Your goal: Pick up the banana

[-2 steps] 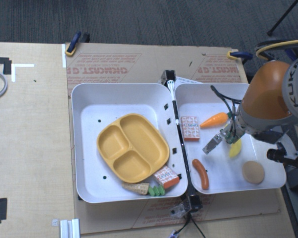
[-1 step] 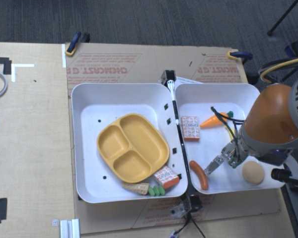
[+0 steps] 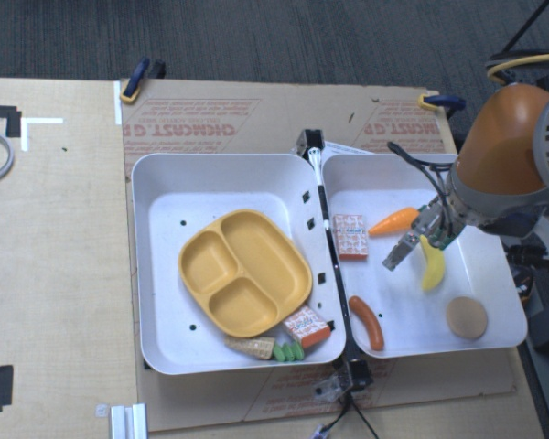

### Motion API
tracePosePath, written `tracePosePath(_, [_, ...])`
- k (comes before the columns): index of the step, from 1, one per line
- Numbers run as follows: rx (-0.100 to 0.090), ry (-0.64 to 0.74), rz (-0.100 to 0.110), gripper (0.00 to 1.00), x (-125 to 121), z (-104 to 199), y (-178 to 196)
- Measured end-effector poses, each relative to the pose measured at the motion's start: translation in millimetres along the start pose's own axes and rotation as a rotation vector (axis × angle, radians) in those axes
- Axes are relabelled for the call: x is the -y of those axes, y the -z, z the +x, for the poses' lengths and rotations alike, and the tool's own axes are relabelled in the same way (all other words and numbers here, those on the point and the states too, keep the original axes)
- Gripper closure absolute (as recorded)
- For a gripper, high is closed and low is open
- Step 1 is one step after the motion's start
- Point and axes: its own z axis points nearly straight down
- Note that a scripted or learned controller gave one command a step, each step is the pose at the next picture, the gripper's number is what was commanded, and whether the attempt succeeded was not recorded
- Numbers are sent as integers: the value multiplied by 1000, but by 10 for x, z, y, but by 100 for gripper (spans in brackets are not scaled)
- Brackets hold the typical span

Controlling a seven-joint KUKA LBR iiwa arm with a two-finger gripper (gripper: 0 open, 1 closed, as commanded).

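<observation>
Banana (image 3: pixel 432 265) hangs near-upright in the right bin (image 3: pixel 494 337), its upper end clasped by the gripper (image 3: pixel 427 234).

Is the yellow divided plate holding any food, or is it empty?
Empty. The yellow plate in the left bin shows three bare compartments; the small items lie beside its lower rim.

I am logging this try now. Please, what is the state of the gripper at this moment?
Gripper: low in the right bin, beside the banana; whether it is open, closed or holding it cannot be told.
</observation>
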Motion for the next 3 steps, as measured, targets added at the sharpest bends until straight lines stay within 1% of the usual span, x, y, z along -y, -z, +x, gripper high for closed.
tracePosePath(1, [-1,55,0,0,79,302,-434])
tracePosePath(2, [-1,149,0,0,719,266,-433])
tracePosePath(3, [1,392,-1,0,166,331,-433])
